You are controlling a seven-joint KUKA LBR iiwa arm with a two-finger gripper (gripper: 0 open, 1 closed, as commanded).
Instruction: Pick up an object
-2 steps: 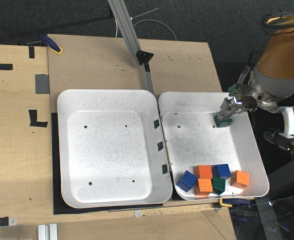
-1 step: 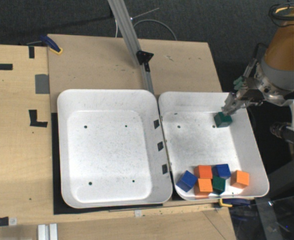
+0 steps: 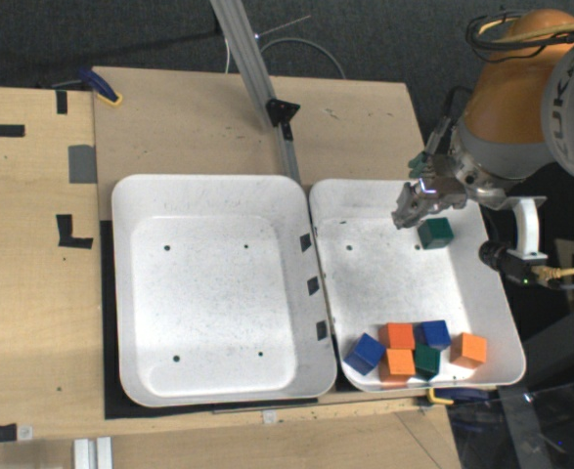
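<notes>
My gripper [image 3: 414, 210] hangs over the far part of the right bin [image 3: 365, 262], with the grey and orange arm reaching in from the right. A dark green block [image 3: 435, 232] lies right beside and just below the gripper's tip; whether it touches the gripper or rests on the bin floor is unclear. Several more blocks cluster at the bin's near edge: a blue block [image 3: 365, 352], an orange block [image 3: 399, 335], another blue block [image 3: 433, 333], a second orange block [image 3: 399, 363], a green block [image 3: 426, 361] and an orange block [image 3: 470, 349].
The left bin [image 3: 208, 281] adjoins the right one on the wooden bench. A slanted metal pole [image 3: 252, 57] rises behind the bins, its foot near their shared far corner. The bench edge runs just past the right bin.
</notes>
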